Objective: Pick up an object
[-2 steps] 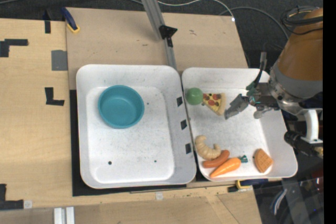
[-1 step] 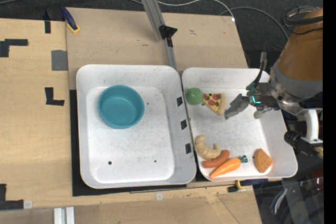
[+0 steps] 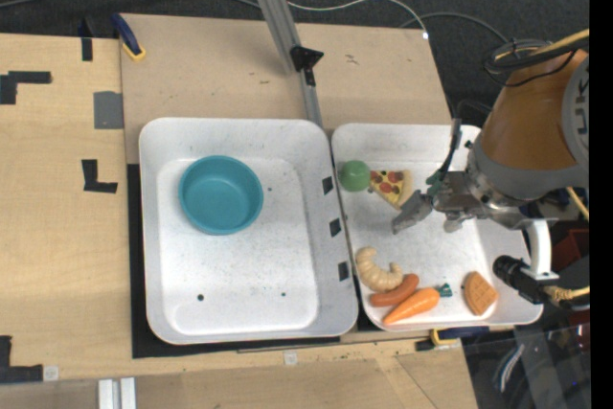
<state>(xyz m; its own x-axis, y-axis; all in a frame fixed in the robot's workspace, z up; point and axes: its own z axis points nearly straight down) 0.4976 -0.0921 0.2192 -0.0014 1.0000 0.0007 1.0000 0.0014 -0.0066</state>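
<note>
1 carrot nearest, 1 teal bowl in L bin; gripper spread open, nothing between fingers.

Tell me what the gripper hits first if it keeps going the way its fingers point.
The gripper points down-left over the right bin. Along that line it would likely meet the bin's bare white floor first, with the croissant-like pastry next beyond. Height above the floor is unclear from this slant.

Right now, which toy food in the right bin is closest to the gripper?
The pizza slice, just left of the gripper; the croissant, carrot and green ball sit farther off.
</note>
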